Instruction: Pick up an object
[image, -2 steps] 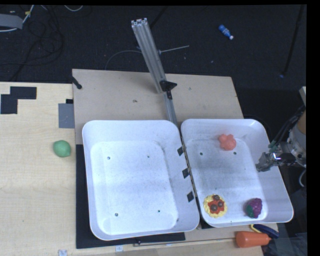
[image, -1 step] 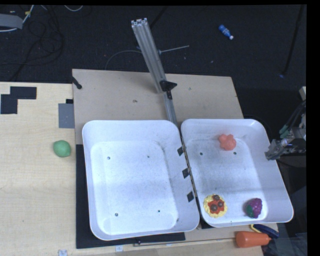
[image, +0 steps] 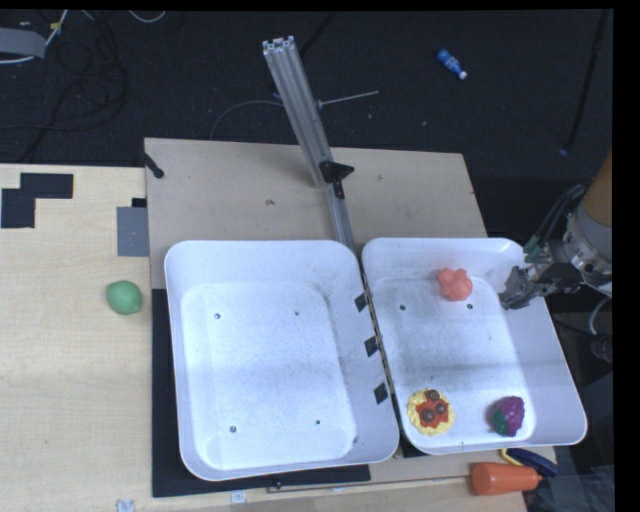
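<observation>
Three toys lie in the right bin (image: 545, 345). A pink-orange lump (image: 454, 284) rests near its far edge. At the front lie a yellow round toy with red spots (image: 431, 412) and a purple grape bunch (image: 508, 415). My gripper (image: 518, 292) hangs over the bin's right rim, a short way right of the pink-orange lump and apart from it. Nothing shows between its dark fingers.
The left bin (image: 195, 265) stands beside the right one, joined by black clips. A green ball (image: 124, 297) lies on the bench at the left. An orange carrot toy (image: 503, 478) lies outside the right bin's front edge. A metal rail (image: 305, 115) slants in from behind.
</observation>
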